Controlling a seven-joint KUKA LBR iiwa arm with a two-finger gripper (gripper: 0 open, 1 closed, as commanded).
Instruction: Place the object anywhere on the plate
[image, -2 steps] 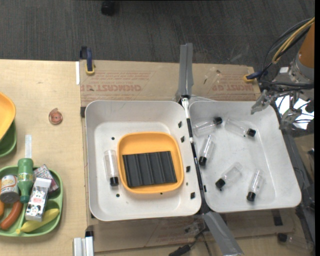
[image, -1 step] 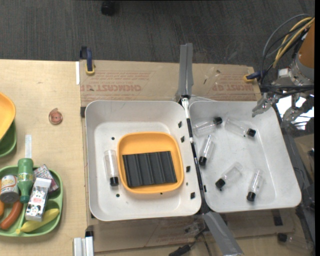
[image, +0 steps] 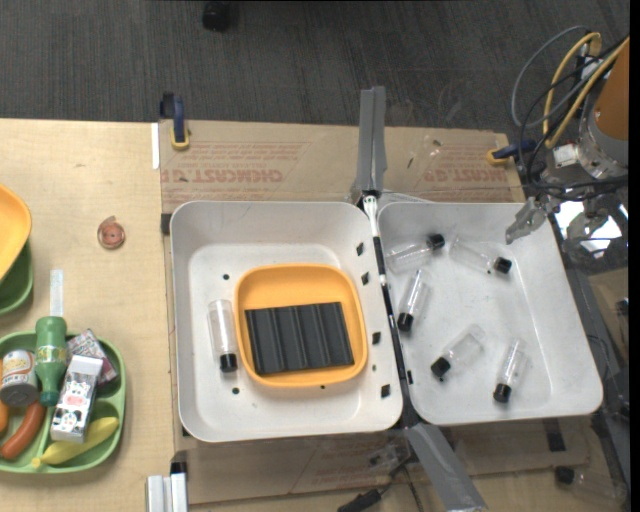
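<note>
An orange plate (image: 297, 283) lies in the left bin (image: 195, 250). A black ridged slab (image: 300, 336) rests flat on it. Beside the plate's left edge, a clear vial with a black cap (image: 221, 336) lies on the bin floor. Several more capped vials are scattered in the right bin (image: 560, 330), among them one (image: 412, 302) near the divider and one (image: 508, 371) at the front right. My gripper (image: 527, 220) hangs over the right bin's far right corner, above the vials and apart from them, with nothing seen in it.
A green tray of toy food (image: 60, 400) and a yellow bowl (image: 10, 235) sit on the wooden bench at the left. A small pink disc (image: 112, 234) lies nearby. Cables (image: 555, 80) loop above the arm at the upper right.
</note>
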